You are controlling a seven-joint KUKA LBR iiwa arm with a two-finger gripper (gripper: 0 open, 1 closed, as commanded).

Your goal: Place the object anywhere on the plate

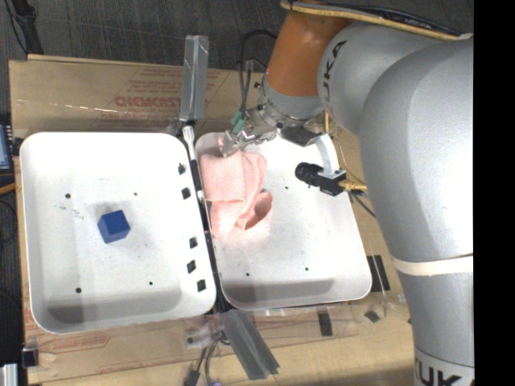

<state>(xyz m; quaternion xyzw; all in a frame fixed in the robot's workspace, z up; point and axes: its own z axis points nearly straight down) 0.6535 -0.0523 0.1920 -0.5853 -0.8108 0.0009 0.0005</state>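
Note:
A pink, soft-looking cloth (233, 187) lies crumpled in the right bin (322, 256), near its back left corner and against the divider. One fold curls up at its lower right. My gripper (244, 137) sits directly over the cloth's back edge, touching or nearly touching it. A small blue cube (114, 225) rests in the left bin (96, 296), well away from the gripper.
The grey arm with its orange band (302, 51) covers the back right of the scene and overhangs the right bin. A black cable fitting (318, 177) hangs beside the cloth. A metal divider bar (193, 87) runs between the bins.

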